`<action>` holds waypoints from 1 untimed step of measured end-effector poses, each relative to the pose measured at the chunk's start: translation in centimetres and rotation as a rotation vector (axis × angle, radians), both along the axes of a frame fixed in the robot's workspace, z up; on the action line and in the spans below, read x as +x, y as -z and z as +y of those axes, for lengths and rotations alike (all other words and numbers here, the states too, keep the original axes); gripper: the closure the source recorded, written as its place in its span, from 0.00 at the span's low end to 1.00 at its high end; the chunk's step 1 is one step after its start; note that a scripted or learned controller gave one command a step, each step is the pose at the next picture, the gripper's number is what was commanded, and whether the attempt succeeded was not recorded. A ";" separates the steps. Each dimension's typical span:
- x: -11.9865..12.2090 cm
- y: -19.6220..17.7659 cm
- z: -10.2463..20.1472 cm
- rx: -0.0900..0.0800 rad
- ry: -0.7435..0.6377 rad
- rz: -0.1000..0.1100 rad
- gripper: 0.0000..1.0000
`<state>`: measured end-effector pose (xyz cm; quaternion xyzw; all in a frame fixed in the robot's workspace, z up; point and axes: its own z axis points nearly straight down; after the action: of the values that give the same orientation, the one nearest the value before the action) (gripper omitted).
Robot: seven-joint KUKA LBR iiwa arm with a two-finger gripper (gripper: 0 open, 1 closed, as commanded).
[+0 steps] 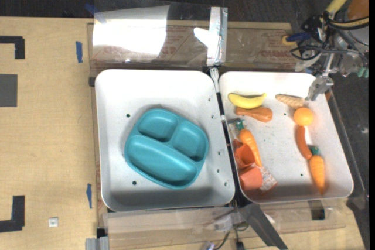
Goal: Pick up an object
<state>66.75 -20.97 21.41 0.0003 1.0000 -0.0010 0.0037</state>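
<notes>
The right bin (281, 190) holds several toy foods. A yellow banana (246, 100) lies at the back left with an orange sausage (258, 114) just in front of it. A tan bread piece (289, 100) and an orange ball (303, 117) sit near the back right. An orange-red sausage (302, 142) and a carrot (317, 170) lie along the right wall. My gripper (318, 88) hangs over the bin's back right corner, just right of the bread piece, with nothing seen in it.
The left bin (111, 96) holds a teal divided plate (167, 146). Along the right bin's left wall lie another carrot (246, 140), an orange cup (248, 155) and a red block in clear wrap (253, 178). Cables (316, 38) hang by the wrist.
</notes>
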 end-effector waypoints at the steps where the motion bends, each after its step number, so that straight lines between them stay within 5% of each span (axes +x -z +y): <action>1: -5.7 11.7 -1.3 -0.001 -0.044 -0.004 0.00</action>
<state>61.02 -22.24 9.72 -0.0218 0.9997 -0.0016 0.0057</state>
